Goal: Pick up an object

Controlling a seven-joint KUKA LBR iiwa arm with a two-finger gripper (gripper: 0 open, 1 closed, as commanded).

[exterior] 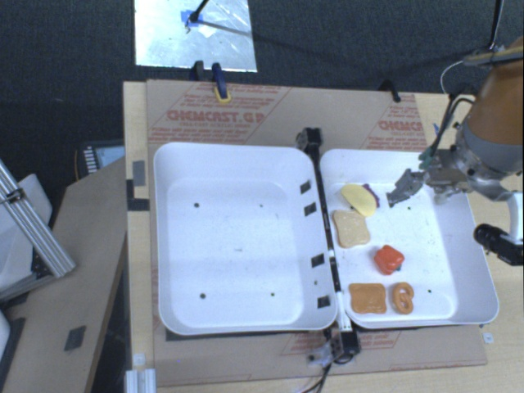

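Where pincer (403,191) hovers, five toy foods (390,259).

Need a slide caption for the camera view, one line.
Arm's hand hovers over the right bin near a yellow piece; toast, red pepper and pretzel lie below.

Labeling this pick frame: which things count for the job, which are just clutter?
Job:
- pincer, above the right bin
- yellow piece
- tan slice
- red piece
- orange square
- orange ring

Lying about:
- left bin
- foil sheet
- yellow clamp
- cardboard underlay
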